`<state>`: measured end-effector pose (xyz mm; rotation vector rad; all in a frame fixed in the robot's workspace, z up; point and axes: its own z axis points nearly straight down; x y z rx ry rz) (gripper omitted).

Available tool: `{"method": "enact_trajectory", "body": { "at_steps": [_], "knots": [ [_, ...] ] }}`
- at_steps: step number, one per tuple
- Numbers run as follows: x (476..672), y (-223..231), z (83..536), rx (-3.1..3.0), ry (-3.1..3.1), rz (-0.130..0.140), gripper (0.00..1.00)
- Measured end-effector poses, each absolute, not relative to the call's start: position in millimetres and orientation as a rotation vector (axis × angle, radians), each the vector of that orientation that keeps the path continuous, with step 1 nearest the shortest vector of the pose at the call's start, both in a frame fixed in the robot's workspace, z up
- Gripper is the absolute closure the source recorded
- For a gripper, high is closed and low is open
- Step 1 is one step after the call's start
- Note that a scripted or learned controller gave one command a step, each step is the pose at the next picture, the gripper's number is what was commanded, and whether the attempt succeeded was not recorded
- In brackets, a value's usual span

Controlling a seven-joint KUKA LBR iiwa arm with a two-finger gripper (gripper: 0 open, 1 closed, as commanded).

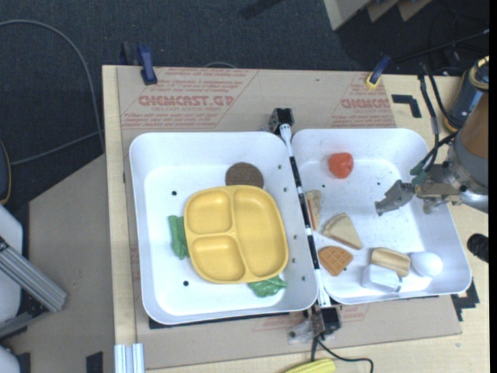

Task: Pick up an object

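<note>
Gripper (390,200) is hovering over the right bin (404,142), holding nothing; whether its fingers are apart, I cannot tell. Approach step, likely. Nearest candidates are lying apart: tomato (340,164) up-left, bread wedge (342,230) below-left; next move calls for descending onto one.

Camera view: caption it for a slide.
Gripper hovers in the right bin among toy foods; yellow plate fills the left.

My arm (472,123) is grey with an orange band at the top, near the frame's edge. Black cables run down beside it. The gripper (390,200) is dull grey metal, blocky, ending in dark angular fingers (386,203).
</note>
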<state>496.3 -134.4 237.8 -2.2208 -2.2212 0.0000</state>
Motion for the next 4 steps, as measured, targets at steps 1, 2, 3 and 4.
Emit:
{"method": "enact_trajectory", "body": {
  "at_steps": [1,2,3,4],
  "knots": [
    [539.1,-108,133,-2.219,-2.221,0.001,0.0],
    [547.4,-101,84,-2.22,-2.219,0.001,0.0],
    [508.9,-100,84,-2.22,-2.219,0.001,0.0],
    [509.9,-100,94,-2.222,-2.22,-0.002,1.0]
  ]
}}
